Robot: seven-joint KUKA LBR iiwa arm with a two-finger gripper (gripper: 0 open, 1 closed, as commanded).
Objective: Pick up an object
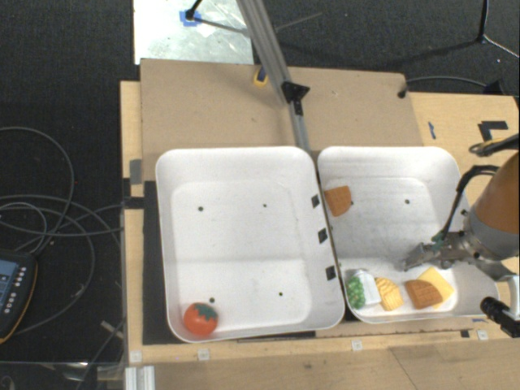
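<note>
My pincer hangs lower right above the cheese; its grip I cannot tell; crowded neighbours like the bread could block it.

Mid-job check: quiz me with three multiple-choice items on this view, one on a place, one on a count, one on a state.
1. Where is the tomato?
A. left bin, near corner
B. right bin, far corner
C. on the bench

2. How many things lie in the right bin?
A. one
B. two
C. five

3. What is the gripper doing?
A. lifting the tomato
B. low in the right bin, nothing seen between its fingers
C. over the left bin

Answers: 1 A, it sits by the left bin's near-left rim. 2 C, four cluster at the near edge and one lies by the divider. 3 B, it sits just above the cluster.
</note>
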